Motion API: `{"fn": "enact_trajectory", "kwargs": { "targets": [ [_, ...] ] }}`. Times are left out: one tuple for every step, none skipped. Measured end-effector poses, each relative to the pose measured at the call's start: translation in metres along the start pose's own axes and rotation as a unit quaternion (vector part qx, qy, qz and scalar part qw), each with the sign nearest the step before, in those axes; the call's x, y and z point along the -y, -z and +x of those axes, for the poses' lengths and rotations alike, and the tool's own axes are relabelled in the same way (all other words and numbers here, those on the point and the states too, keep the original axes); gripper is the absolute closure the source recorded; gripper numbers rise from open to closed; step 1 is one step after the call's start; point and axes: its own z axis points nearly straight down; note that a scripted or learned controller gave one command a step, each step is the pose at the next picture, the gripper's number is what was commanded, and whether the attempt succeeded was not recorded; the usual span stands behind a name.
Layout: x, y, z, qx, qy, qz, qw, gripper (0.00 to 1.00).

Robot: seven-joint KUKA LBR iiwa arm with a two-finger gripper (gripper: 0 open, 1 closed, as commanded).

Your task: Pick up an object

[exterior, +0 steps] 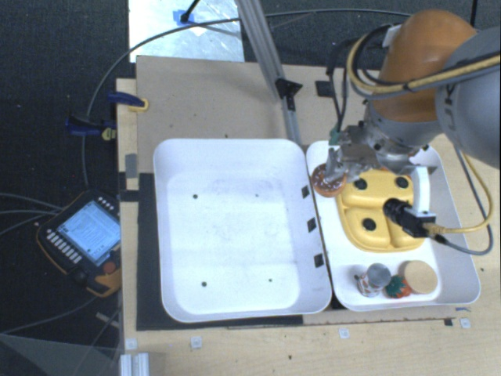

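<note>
My gripper [335, 169] hangs over the upper left corner of the right bin [462, 276]. Directly under its tip lies a small brown ring-shaped object [324, 183], close against the bin's left wall. The gripper partly covers the ring's upper right side, and whether it touches the ring is hidden. A large yellow moulded piece with dark spots [377, 210] lies just right of the ring in the middle of the bin. Along the bin's front lie a grey ball [378, 272], a tan disc [420, 276] and a small red and green item [398, 289].
The left bin [176, 288] sits beside the right one, with black clips along their shared wall. A black plug on a yellow cable [405, 218] hangs over the yellow piece. A metal pole [266, 49] slants down at the back. A handheld pendant [84, 233] lies off the bench at left.
</note>
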Motion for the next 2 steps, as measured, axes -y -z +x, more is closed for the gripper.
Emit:
{"fn": "enact_trajectory", "kwargs": {
  "targets": [
    [-0.025,-0.007,0.046,-0.001,0.000,0.000,1.0000,1.00],
    [-0.054,-0.019,0.077,0.000,-0.001,0.000,1.0000,1.00]
  ]
}}
